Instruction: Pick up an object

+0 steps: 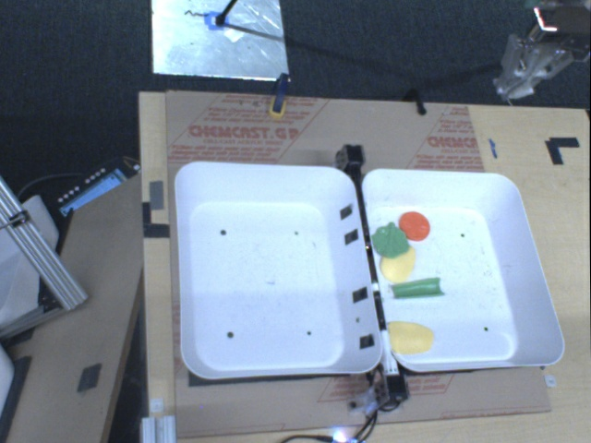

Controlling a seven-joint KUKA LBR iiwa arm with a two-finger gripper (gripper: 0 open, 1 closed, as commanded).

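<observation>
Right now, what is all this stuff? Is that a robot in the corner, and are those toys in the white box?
Yes! The camera looks down from above on a bench with two shallow white trays. The left tray and the right tray sit side by side. In the right one lie small toy-like pieces: an orange round one, a green leafy one, a yellow one, a green stick and another yellow one. The robot's gripper is up in the top right corner, away from the trays, holding nothing.
</observation>
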